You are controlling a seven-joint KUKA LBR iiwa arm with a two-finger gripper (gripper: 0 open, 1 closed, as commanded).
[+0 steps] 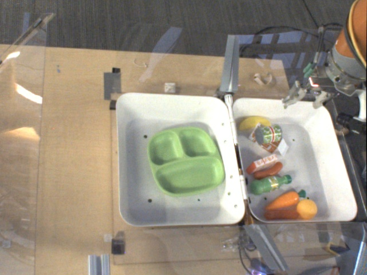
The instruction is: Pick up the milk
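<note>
The milk [268, 136] is a small white carton with red and green print. It lies on its side in the upper left part of the right bin [332, 171], touching a yellow fruit [253, 122] behind it. My gripper [302, 100] hangs over the bin's back rim, up and to the right of the carton. Its fingers [289, 99] are spread open with nothing between them. The grey arm with its orange band [351, 42] comes in from the top right corner.
In the right bin, in front of the milk, lie a red and white packet [265, 165], a green bottle [270, 184], a carrot [281, 203] and an orange [307, 209]. The left bin [132, 171] holds a green divided plate [186, 160]. Cables run behind the right bin.
</note>
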